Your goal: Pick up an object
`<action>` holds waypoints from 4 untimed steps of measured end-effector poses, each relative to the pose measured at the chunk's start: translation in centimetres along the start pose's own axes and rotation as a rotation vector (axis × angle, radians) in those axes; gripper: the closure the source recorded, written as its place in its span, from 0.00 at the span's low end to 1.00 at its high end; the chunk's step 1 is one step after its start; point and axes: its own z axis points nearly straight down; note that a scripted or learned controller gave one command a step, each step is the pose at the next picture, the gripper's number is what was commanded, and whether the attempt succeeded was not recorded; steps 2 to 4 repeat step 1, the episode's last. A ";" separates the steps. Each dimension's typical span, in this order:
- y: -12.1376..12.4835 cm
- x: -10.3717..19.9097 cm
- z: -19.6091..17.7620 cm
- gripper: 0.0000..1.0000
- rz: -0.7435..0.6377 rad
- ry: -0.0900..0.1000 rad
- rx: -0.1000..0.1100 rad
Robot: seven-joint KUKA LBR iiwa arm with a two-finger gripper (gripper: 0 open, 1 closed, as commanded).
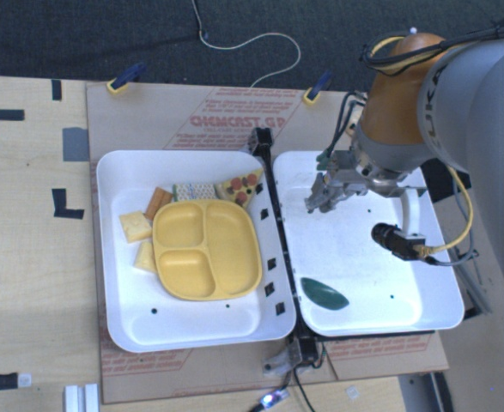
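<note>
Dark carpet lies behind our wooden bench (28, 170), where a cardboard sheet (226, 114) carries two white bins side by side.

We see the grey arm (466, 101), with its orange band (397, 93), reach in from the right and hang its gripper (320, 200) over the upper left part of the right bin (440, 307) — whether it is released or clenched we cannot tell from this slant, and nothing shows in its grasp. Low in that same bin, near the front wall and well apart from the gripper, lies a dark green flat object (324, 294). In the left bin (114, 230) a yellow divided plate (207, 249) rests on a scatter of small pieces — tan squares (136, 227) at its left edge, an orange-brown block (157, 202), and a patterned piece (196, 191) above it. A thin white cable (252, 45) loops across the carpet.
</note>
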 end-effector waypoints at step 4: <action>0.0 0.6 -2.1 1.00 -0.002 0.002 -0.004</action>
